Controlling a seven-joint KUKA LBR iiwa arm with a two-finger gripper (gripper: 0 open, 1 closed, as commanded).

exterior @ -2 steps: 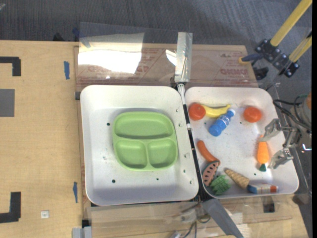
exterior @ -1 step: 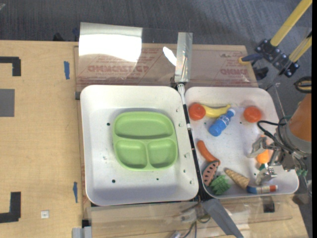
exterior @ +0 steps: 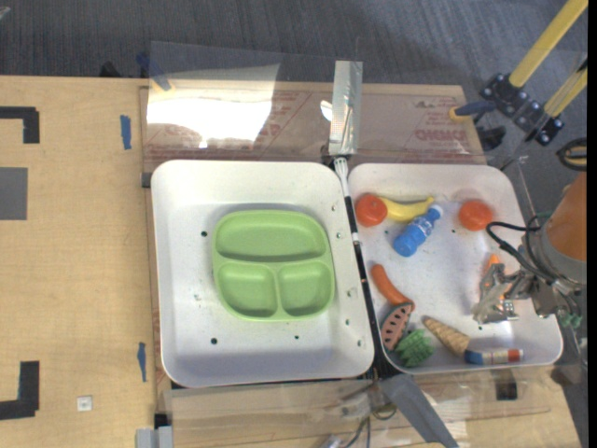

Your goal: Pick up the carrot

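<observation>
At the near edge of the right bin (exterior: 522, 194) we noted a marker (exterior: 492, 354) lying flat, with an ice-cream cone (exterior: 445, 334) just left of it and a green broccoli piece (exterior: 414, 347) beside a watermelon slice (exterior: 395, 322). The carrot (exterior: 391, 285), an orange stick lying at a slant, sat just above the slice, close to the bin's left wall and apart from its neighbours on its upper side.

The gripper (exterior: 492, 299) hung over the right half of the same bin, well apart from the carrot. Its metal parts blurred into the white floor, so we could not tell whether it stood wide or narrow; nothing appeared to be between its tips, though the view was poor there.

Farther back lay a blue bottle (exterior: 415, 232), a banana (exterior: 407, 207), an orange ball (exterior: 370, 209) touching the banana's left end, and a second orange ball (exterior: 476, 215) near the far right. The left bin (exterior: 177, 278) carried a green divided plate (exterior: 274, 262).

We judged the task to be at the approach step: the carrot had not been grasped. The next move called for travel leftward across the bin, alignment across the carrot's short axis, and a descent that cleared the watermelon slice and the bin wall.
</observation>
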